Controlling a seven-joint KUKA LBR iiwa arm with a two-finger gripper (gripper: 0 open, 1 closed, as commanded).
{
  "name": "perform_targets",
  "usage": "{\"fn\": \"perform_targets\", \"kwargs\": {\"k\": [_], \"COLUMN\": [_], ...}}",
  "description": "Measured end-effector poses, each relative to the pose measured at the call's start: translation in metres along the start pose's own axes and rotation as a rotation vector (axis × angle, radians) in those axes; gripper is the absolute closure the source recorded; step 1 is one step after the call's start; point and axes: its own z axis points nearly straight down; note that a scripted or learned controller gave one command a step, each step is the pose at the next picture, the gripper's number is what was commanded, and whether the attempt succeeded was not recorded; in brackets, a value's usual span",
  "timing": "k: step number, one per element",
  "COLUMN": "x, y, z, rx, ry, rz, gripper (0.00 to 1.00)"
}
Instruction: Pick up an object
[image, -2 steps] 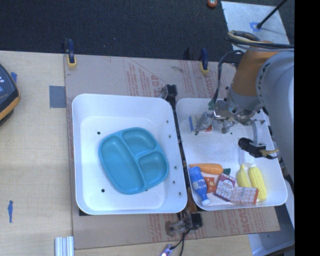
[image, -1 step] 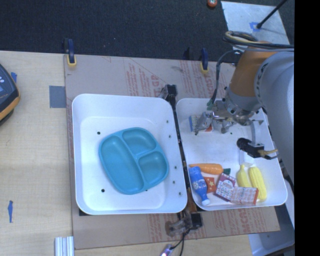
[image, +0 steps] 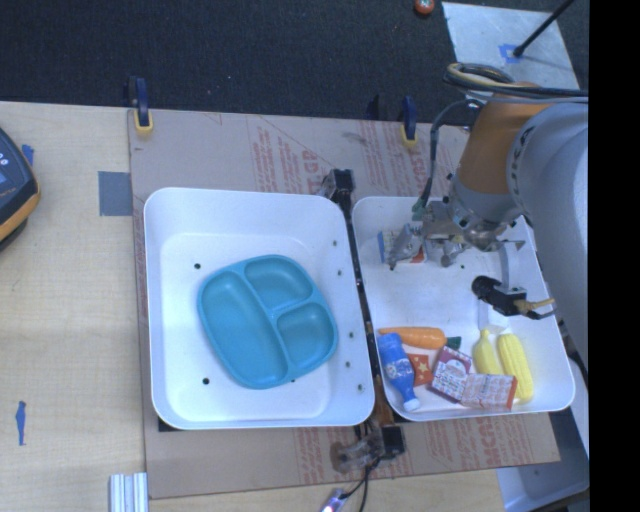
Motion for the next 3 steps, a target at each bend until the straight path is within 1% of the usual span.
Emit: {"fn": "perform_targets", "kwargs": {"k": [1, 2, 3], "x": [0.0, 0.008, 0.016], "y": [0.0, 0.007, -0.119], "z": [0.0, -0.003, -0.018], "rx": [0.0, -0.041, -0.041], "ry": [0.001, -0.003, -0.002], "rz": [-0.001, 0.001, 0.002], "gripper": [0.0, 0.0, 0.0]}}
